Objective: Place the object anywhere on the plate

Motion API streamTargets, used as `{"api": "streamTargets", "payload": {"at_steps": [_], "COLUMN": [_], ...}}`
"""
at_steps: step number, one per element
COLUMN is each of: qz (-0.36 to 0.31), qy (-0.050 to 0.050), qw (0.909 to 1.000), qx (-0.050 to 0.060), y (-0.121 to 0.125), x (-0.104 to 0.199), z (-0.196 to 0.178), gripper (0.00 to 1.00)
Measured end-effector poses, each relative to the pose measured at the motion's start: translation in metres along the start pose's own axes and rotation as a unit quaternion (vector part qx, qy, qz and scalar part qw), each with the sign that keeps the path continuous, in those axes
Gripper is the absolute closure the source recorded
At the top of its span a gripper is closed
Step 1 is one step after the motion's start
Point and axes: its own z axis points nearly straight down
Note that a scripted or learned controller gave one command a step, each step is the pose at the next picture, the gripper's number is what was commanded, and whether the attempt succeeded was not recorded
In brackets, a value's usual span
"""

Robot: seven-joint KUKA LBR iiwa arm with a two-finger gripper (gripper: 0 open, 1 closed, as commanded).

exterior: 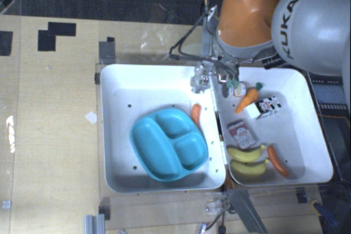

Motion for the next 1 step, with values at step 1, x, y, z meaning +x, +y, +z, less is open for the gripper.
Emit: {"api": "streamTargets", "payload": {"at_steps": [1], "qz": [-0.044], "qy": [0.009], "qw": [0.999], "qx": [0.004], "y": [0.009], "x": [0.0106], "z": [-0.1053], "gripper": [1.0]}}
